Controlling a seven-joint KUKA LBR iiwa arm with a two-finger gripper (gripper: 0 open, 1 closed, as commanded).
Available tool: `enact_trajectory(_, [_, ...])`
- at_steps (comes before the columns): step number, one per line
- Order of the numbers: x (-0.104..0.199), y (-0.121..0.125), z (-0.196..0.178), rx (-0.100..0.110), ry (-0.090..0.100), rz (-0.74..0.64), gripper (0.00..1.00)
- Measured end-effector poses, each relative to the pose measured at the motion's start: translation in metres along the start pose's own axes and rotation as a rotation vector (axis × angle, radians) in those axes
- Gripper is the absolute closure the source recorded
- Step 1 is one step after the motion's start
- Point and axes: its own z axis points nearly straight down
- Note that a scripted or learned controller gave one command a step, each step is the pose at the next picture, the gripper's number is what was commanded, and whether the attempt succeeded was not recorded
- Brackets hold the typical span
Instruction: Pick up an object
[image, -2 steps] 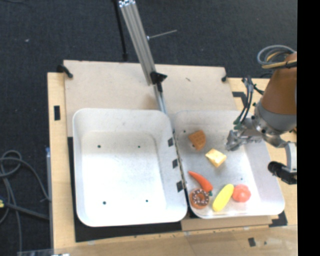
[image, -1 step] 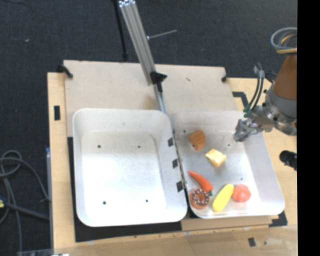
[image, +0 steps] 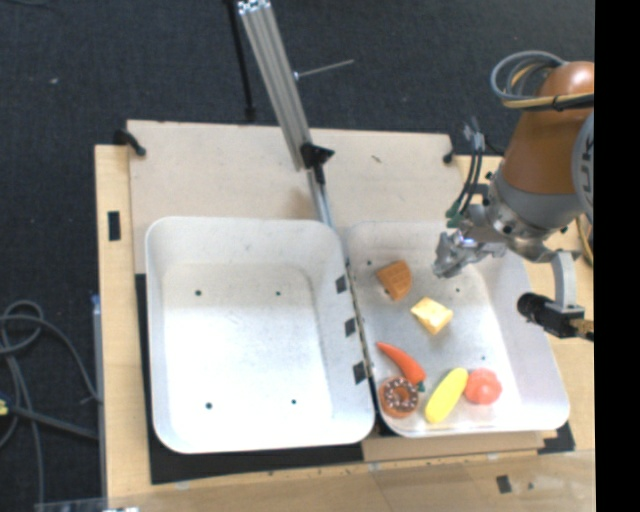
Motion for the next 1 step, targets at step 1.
enact_trajectory(1, [0.0423,0.0254,-0.0035,-0.001,0.002,-0.001,1.00])
